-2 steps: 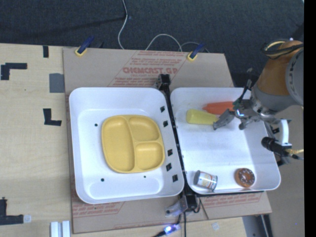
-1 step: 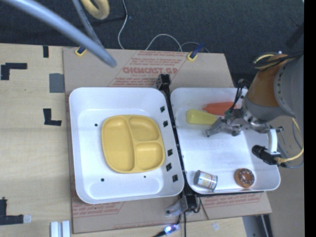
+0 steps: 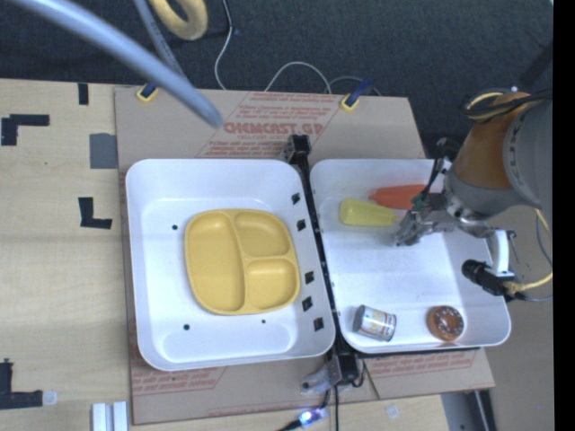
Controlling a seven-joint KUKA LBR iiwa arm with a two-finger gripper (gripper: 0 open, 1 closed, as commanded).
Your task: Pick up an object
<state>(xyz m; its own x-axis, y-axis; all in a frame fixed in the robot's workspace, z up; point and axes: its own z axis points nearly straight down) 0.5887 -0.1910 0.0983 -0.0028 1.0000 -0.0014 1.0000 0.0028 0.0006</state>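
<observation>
In the right bin [image 3: 386,281] lie a yellow block-shaped object [image 3: 365,213], an orange carrot-like object [image 3: 400,195] just behind it, a small silver can [image 3: 374,323] on its side near the front, and a brown round doughnut-like object [image 3: 446,322] at the front right. My gripper [image 3: 411,230] hangs low over the right bin, just right of the yellow object and in front of the orange one. Nothing shows between its fingers.
The left bin [image 3: 153,241] holds a yellow divided plate [image 3: 241,260]. A black divider with clips [image 3: 310,241] runs between the bins. The arm with its orange band [image 3: 490,155] covers the right bin's far right edge. Cables lie beyond the bins.
</observation>
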